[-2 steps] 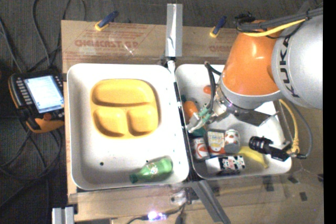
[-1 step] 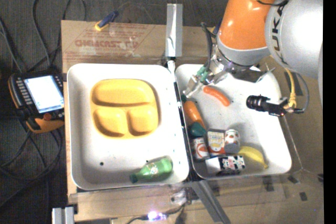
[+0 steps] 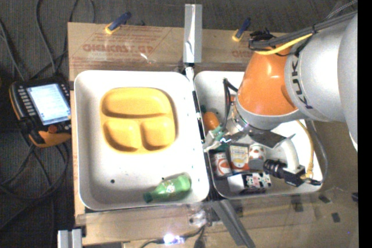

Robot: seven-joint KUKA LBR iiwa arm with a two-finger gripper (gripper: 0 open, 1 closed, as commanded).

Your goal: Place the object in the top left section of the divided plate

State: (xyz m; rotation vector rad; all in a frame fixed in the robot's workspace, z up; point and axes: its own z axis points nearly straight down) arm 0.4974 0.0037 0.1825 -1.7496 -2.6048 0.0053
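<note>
A yellow divided plate [image 3: 138, 119] lies in the left bin [image 3: 87, 142], with one wide section at the top and two smaller ones below. My arm, with its orange band [image 3: 264, 87], hangs over the right bin [image 3: 212, 81]. The gripper [image 3: 220, 137] sits low at that bin's left side, mostly hidden under the wrist. It is among several small items: an orange object [image 3: 210, 120], a red and white can [image 3: 220, 164] and a brown packet [image 3: 238, 155]. Whether any of them is held is hidden from me.
A green bottle [image 3: 170, 187] lies on its side at the left bin's front edge. A black and white box [image 3: 253, 181] rests at the right bin's front. A handheld pendant [image 3: 43, 103] sits left of the bench. Clamps hold the cardboard at the back.
</note>
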